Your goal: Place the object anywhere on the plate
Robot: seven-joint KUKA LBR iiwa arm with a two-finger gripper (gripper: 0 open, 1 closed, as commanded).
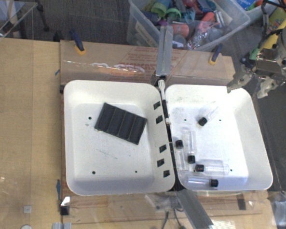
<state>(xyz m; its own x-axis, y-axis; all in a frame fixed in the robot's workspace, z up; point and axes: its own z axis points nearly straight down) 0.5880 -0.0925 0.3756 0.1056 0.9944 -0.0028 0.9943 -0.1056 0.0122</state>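
no readable labels anywhere | gripper [250,87] upper right, over the right bin's [257,143] far corner, jaws spread apart, holding nothing | clear vials [210,167] with black caps lie lower in that bin | dark ribbed plate [120,123] sits in left bin [76,175]

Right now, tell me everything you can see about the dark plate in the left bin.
The plate is a flat, dark grey, nearly black rectangle with parallel ridges dividing it into four panels. It looks like matte plastic or rubber. It lies flat on the floor of the left bin, rotated slightly, toward the bin's upper middle, clear of the walls. Nothing rests on it or touches it besides the bin floor.
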